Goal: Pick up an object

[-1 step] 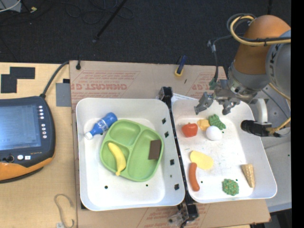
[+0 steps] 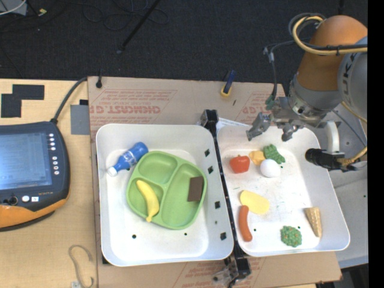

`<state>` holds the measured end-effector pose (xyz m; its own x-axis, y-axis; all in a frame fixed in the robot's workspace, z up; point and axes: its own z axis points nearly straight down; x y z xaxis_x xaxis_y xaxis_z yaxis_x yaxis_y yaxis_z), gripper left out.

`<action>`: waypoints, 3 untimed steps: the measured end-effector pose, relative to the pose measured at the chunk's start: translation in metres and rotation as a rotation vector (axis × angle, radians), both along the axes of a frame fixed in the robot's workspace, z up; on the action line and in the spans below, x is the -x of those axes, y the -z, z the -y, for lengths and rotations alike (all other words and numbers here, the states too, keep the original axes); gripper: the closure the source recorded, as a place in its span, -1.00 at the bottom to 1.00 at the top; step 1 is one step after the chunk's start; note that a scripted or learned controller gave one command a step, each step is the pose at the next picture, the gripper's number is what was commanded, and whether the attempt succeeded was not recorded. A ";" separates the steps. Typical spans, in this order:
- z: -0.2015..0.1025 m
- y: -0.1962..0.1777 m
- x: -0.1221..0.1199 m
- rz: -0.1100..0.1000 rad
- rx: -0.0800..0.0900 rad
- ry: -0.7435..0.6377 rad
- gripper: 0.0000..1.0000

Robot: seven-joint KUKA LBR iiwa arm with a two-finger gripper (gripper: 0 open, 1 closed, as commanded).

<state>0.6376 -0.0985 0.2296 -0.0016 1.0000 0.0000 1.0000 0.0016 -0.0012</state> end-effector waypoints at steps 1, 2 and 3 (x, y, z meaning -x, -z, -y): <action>-0.008 0.061 0.001 -0.008 -0.002 0.001 -1.00; -0.012 0.105 0.002 -0.007 -0.001 0.001 -1.00; -0.015 0.145 0.003 -0.006 -0.001 0.000 -1.00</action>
